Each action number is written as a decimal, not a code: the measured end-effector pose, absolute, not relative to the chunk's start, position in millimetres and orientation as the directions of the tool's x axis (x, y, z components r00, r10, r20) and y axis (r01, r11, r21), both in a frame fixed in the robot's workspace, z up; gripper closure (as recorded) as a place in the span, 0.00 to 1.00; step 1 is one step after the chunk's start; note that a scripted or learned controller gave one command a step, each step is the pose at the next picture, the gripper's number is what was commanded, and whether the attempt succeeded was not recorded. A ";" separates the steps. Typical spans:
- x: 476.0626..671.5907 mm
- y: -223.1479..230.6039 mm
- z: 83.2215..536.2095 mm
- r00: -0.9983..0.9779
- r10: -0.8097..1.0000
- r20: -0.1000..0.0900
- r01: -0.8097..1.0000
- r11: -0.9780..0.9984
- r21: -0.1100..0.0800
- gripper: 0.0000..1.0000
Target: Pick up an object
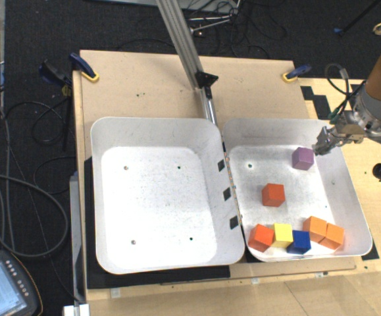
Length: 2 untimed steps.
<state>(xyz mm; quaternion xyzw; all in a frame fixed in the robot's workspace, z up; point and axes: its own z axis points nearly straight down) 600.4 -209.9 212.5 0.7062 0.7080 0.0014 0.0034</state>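
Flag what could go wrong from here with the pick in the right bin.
The hand sits beside the purple cube, not over it, so closing may nudge it away. The cube lies near the right bin wall, which could block a finger. The cubes along the front edge are packed tightly, hard to single out.

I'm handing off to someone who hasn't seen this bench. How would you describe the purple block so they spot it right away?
Look at the right bin of the two white ones. Near its far right corner, just left of the gripper, sits the purple block, alone. It is the one purple piece; the other blocks are orange, yellow or blue and lie nearer the front.
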 end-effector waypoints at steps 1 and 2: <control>600.3 -154.0 205.2 -0.008 1.000 0.002 1.000 0.008 -0.001 1.00; 592.5 -93.8 212.5 -0.009 1.000 0.003 1.000 0.009 -0.001 1.00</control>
